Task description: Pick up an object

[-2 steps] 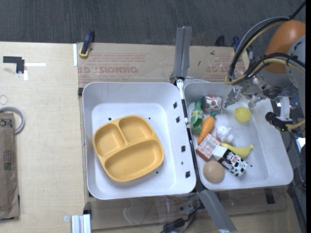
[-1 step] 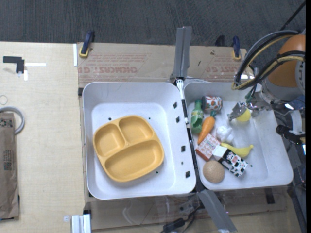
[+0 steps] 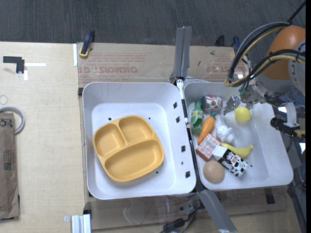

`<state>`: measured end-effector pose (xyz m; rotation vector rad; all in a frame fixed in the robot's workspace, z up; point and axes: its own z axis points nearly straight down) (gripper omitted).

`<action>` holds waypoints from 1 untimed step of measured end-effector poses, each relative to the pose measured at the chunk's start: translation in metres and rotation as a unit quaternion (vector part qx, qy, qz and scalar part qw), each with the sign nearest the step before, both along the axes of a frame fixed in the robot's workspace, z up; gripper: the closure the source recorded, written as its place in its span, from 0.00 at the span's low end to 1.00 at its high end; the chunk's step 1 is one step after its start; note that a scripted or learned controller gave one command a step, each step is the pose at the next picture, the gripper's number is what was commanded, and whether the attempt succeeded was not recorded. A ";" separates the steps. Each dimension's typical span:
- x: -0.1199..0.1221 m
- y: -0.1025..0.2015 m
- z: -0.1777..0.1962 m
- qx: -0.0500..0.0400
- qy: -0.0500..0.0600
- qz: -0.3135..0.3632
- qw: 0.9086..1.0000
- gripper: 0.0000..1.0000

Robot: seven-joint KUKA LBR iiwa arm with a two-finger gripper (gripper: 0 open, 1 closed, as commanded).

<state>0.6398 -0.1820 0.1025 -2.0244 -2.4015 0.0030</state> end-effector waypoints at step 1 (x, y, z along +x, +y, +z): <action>-0.039 -0.036 -0.013 0.004 0.001 0.065 0.998 0.00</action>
